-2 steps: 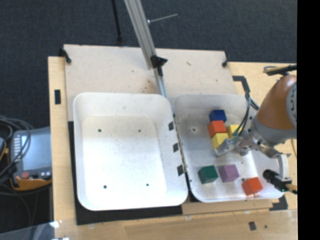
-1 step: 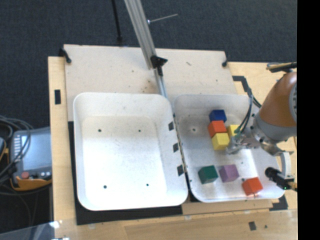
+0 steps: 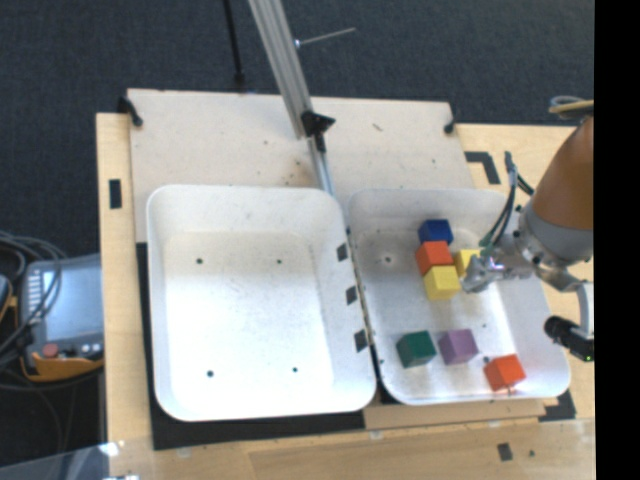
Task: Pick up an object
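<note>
**Small blocks clustered in the right bin, gripper low beside the yellow ones**

Here the gripper sits down inside the right bin, right against a small yellow piece and just beside the yellow block. Whether its tips are apart or together cannot be told from this slanted view, and nothing can be seen held between them.

The likely target is the yellow block, which touches the orange block; the blue block stands just behind that. These three form a tight cluster near the middle of the bin. Further forward lie a green block and a purple block, near each other, and a second orange block close to the front right corner.

All look like small, rigid cubes, probably light, with flat faces. They should not deform or break, but smooth faces could slip if gripped off-centre. The sensible hold is across two opposite flat sides, square to the faces. For the yellow block, the neighbour pressing on one side leaves little room there, so the free pair of sides is the better choice. The three forward blocks stand more apart and would be easier to straddle.

The bin floor is smooth, white and shallow, with raised curved walls. The left bin lies alongside, and both rest on a pale wooden bench. A metal pole rises behind the bins, well clear of the blocks
</note>
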